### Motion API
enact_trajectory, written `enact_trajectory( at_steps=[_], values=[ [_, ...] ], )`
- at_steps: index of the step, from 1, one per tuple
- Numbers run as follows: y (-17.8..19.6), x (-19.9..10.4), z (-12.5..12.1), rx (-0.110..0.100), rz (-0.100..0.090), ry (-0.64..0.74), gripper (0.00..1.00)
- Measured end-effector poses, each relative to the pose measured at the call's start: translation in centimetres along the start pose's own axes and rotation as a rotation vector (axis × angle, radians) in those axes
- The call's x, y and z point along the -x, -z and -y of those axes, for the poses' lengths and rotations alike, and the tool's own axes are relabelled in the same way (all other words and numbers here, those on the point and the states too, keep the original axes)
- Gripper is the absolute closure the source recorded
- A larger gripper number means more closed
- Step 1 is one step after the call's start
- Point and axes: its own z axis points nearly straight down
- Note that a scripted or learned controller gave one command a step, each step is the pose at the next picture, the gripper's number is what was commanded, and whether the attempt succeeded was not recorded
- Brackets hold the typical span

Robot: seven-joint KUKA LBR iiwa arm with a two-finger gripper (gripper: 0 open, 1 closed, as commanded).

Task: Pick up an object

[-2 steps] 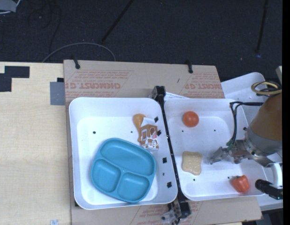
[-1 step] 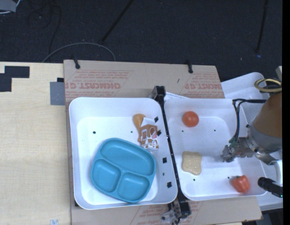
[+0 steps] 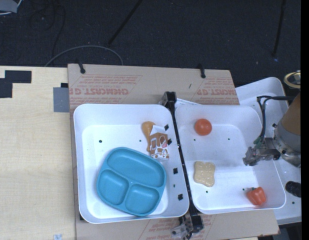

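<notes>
The pincer [image 3: 253, 155] sits low over the right bin [image 3: 229, 204], close to that bin's right wall. Whether it is open or closed cannot be told; nothing is seen gripped in it.

Objects in the right bin, relative to the pincer:
- Pepper [image 3: 256, 196]: orange-red, just below the pincer, near the front right corner, apart from it.
- Ball [image 3: 203, 127]: red-orange, to the left and above, well apart.
- Cookie [image 3: 204, 173]: pale, lobed, to the left and slightly below, well apart.

Objects in the left bin [image 3: 87, 134], all far to the left of the pincer:
- Tray [image 3: 131, 181]: blue, three compartments.
- Packet [image 3: 159, 147]: brown and white, touching the tray's upper right edge.
- Orange piece [image 3: 147, 128]: just above the packet.

Both bins rest on the counter [image 3: 29, 159].
</notes>
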Motion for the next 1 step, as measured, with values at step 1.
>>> enact_trajectory(
  at_steps=[1],
  values=[
    [5.0, -0.37, -1.01, 0.003, 0.001, 0.004, 1.0]
  ],
)
